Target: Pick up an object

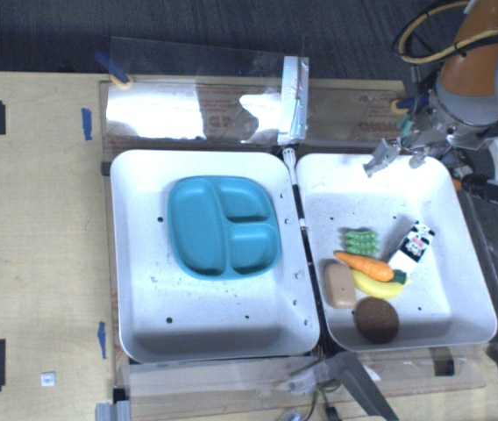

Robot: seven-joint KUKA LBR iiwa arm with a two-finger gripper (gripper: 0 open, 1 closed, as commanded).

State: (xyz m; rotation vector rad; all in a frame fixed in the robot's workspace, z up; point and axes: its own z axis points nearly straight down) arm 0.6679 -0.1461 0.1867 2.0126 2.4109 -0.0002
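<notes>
The right bin [459, 235] holds several toy foods in its near half: green pea pods [360, 239], an orange carrot [368, 266], a yellow banana [380, 287], a tan bread piece [339, 285], a brown round ball [376, 319] and a white-and-black carton [413, 244]. My gripper [398, 158] hangs over the far edge of that bin, well behind the foods and apart from them. Its fingers are spread open and there is nothing between them.
A blue divided plate [224, 226] lies in the left bin [139, 279]. A clear plastic sheet and a metal bracket [293, 99] stand behind the bins. The arm's orange band and cables [481, 33] fill the top right corner.
</notes>
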